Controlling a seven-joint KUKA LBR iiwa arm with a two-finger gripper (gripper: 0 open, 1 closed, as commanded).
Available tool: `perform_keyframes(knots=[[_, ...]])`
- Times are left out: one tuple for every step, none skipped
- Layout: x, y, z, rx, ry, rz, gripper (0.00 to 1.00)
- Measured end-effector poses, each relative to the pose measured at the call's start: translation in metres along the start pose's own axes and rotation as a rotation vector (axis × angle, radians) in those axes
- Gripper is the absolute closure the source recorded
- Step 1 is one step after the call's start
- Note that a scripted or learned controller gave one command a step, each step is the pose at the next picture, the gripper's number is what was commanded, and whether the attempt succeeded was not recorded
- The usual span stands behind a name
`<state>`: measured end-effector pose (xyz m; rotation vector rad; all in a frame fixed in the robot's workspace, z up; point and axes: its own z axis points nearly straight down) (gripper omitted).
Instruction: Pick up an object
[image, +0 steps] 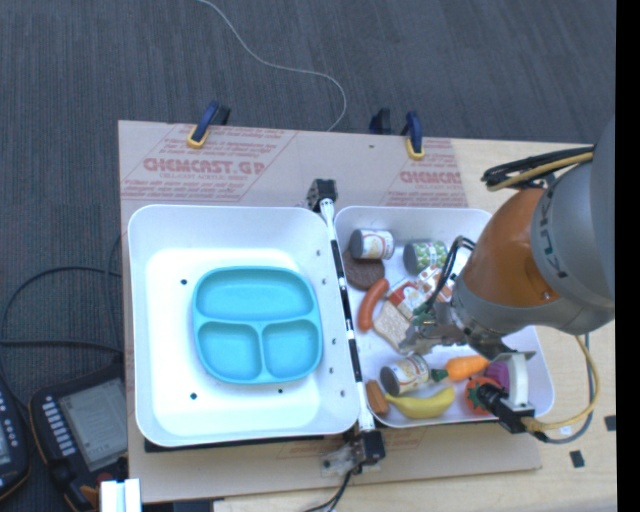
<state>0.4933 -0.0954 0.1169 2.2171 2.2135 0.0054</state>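
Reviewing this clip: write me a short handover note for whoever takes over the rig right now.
Gripper: low in the right bin, over the toy food pile; whether it holds anything cannot be told.
Things: small cans at the back, sausage and sandwich mid-bin, another can, banana and carrot at the front. Blue divided tray lies in the left bin.
Done: nothing visibly lifted.
Left: grasp one object and raise it.

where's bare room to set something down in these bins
The left bin has bare white floor all around the blue tray, whose three compartments are empty too. The right bin is crowded: cans, sausage and banana pack around the tool.
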Motion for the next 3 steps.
perform_keyframes(knots=[[0.0000, -0.0001, 0.0001, 0.000, 0.000, 0.000, 0.00], [0.0001, 0.0004, -0.0094, 0.000, 0.000, 0.000, 1.00], [0.0001, 0.0004, -0.0093, 0.000, 0.000, 0.000, 0.00]])
